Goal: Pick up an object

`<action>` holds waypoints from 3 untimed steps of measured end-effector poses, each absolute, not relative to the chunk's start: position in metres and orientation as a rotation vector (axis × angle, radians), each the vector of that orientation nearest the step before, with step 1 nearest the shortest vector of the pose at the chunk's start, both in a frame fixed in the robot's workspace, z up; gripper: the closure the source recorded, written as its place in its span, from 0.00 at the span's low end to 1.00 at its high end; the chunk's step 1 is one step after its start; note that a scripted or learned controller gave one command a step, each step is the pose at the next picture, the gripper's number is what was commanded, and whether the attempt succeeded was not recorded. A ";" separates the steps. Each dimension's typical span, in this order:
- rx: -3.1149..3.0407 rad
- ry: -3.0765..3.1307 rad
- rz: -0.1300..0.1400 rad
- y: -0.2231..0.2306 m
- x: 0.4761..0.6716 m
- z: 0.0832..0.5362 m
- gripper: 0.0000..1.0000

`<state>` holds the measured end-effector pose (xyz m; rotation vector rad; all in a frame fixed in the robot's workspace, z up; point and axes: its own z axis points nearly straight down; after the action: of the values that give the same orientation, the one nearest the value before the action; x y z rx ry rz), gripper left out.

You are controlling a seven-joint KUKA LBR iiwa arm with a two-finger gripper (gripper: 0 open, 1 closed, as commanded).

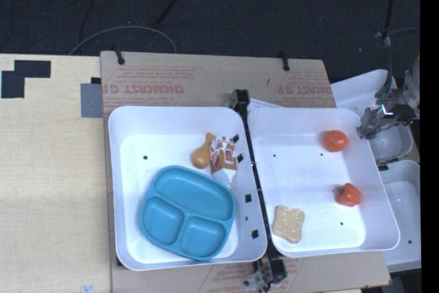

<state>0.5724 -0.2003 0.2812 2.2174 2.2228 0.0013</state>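
The nearest thing to pick is a tomato (335, 141) lying loose at the back of the right bin (370, 233). Further forward lie a red pepper (348, 195) and a cracker (289, 224). The left bin (127, 147) holds a blue plate (186, 211), a drumstick (202, 153) and a small packet (223, 154). The gripper (376, 120) hangs just outside the right bin's far corner, carrying nothing; whether it is apart or together I cannot tell. Nothing is lifted, so the reach, grasp and lift all remain.

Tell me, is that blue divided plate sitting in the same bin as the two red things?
No, the blue plate lies in the left bin, apart from both red items.
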 end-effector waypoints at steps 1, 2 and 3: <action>2.219 2.229 -0.001 -0.149 0.580 0.263 1.00; 2.219 2.228 -0.001 -0.100 0.586 0.267 1.00; 2.219 2.227 -0.001 -0.050 0.596 0.269 1.00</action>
<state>0.5957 -0.0498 0.2693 2.2186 2.2269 -0.0010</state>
